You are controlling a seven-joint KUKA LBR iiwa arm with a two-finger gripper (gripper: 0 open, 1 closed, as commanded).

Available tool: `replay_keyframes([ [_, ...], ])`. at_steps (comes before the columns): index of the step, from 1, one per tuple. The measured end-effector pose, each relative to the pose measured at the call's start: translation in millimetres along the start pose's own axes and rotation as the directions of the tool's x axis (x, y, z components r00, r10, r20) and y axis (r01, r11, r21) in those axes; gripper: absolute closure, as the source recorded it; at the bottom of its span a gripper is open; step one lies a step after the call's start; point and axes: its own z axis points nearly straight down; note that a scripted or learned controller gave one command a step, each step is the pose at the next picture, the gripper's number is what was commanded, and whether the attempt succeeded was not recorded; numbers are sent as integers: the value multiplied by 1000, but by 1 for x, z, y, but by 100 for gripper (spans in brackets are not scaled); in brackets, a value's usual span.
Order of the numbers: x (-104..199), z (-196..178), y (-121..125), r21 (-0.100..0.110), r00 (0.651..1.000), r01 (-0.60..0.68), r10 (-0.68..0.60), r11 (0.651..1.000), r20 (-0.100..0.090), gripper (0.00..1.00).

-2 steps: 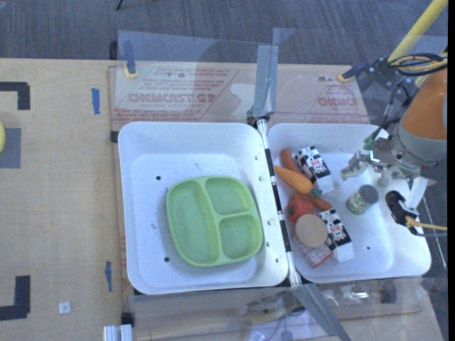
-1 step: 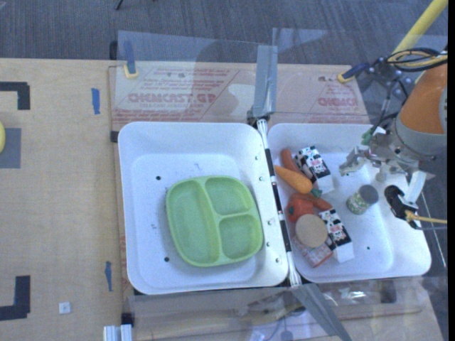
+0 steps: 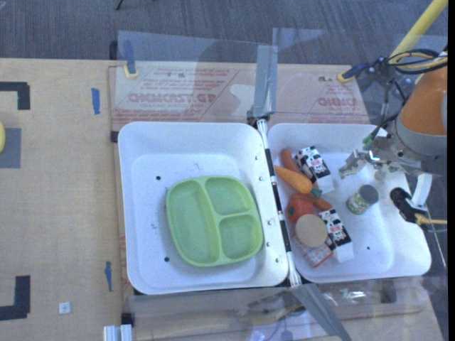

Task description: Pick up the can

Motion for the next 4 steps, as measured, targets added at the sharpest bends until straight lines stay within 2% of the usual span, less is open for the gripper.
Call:
replay_keyframes([
  [1,1,0,-8,-12,1000,14,-14,1000,6,0],
  [2,-2,0,-5,-2,998,69,-69,998,1,0],
  [3,2,0,-39,-12,992,125,-125,992,19,0],
  [4,-9,-18,-37,-23,993,115,-114,993,39,100],
])
